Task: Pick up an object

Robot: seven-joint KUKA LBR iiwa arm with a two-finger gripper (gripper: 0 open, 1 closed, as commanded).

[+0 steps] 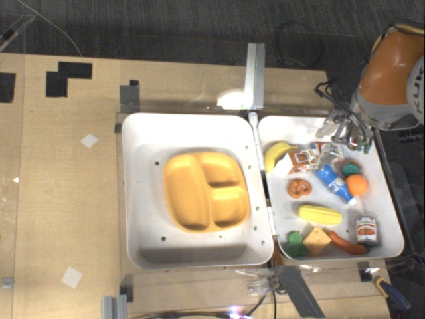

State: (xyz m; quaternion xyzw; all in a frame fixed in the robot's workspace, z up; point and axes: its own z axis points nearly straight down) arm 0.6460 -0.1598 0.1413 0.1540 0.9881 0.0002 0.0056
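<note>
The pincer [345, 137] hangs over the far part of the right bin [392, 208]; whether it is spread or pinching something, I cannot tell. Below it lie a banana [276, 154], a blue bottle [333, 182], an orange [357, 185] and a corn cob [320, 214]. The left bin [143, 178] holds a yellow tray [206, 190].

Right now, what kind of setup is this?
Probably a lab grasping test bench: a wooden bench bears two white bins, one with a yellow divided tray, the other with toy food such as a corn cob, with the gripper above them.
</note>
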